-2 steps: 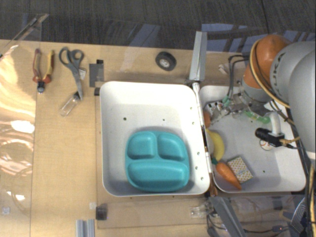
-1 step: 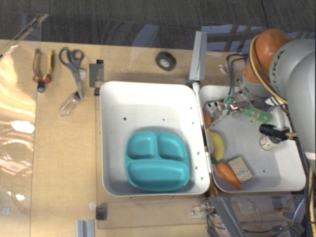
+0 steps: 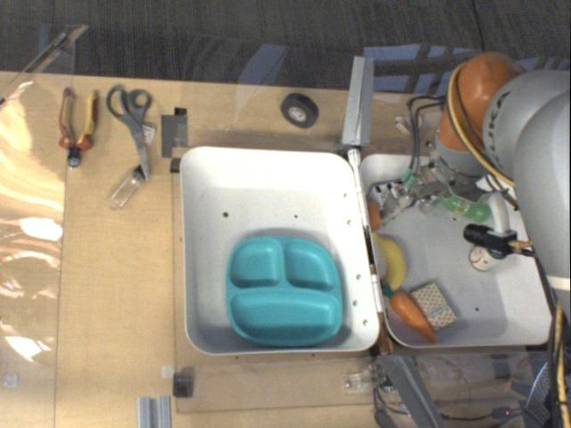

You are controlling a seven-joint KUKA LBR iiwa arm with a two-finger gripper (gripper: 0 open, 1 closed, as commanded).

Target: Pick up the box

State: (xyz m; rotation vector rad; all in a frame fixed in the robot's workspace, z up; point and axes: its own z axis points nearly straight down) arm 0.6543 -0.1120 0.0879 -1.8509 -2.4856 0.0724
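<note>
the box is lying flat near the front of the right bin, just beside an orange carrot. a yellow banana is sitting behind them. a teal tray is resting in the left bin. farther back, the gripper is hanging over the right bin's back corner, and i cannot tell how it is set

Two bins sit side by side on a bench. The left bin holds a divided tray near its front; the right bin holds a banana against its left wall, a carrot in front of it, and a box touching the carrot's right side. Pliers, scissors and a tape roll lie on the bench behind the left bin.
</note>
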